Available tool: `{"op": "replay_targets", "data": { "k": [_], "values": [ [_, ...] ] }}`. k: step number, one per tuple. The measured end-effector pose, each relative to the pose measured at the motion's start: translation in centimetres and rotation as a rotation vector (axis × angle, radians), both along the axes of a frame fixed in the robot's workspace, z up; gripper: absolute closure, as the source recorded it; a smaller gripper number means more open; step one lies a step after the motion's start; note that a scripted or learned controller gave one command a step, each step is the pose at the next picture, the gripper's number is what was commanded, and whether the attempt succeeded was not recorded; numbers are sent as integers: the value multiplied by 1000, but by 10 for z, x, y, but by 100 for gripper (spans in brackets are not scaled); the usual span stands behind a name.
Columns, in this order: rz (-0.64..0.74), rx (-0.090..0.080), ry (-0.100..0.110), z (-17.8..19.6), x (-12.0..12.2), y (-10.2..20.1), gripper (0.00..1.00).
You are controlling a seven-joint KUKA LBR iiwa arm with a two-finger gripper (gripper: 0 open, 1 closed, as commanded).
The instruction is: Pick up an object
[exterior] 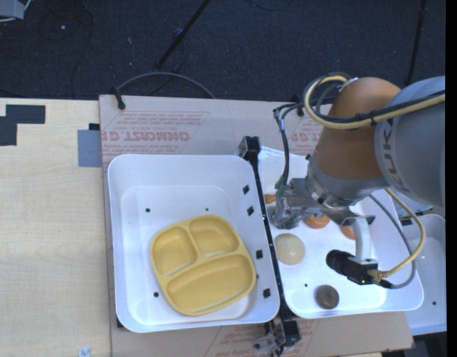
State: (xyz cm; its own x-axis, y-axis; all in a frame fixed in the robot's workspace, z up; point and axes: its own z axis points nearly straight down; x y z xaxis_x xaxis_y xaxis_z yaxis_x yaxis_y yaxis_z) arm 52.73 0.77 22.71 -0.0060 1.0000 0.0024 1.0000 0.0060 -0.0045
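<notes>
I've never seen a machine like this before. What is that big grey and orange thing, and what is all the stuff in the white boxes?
That big thing is a robot arm. One camera fixed above the bench looks down at a slant, and the arm reaches in from the right. At its end is the gripper, its grabbing hand, low over the right bin. Its job is to pick something up. In that bin lie a pale round ball, a small brown disc and some orange pieces. The left bin holds a yellow divided plate. I cannot tell whether it holds anything.
</notes>
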Motion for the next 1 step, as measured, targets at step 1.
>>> {"op": "replay_targets", "data": {
  "k": [1],
  "values": [
    [-1, -1, 0, -9, 17, 42, 100]
  ]
}}
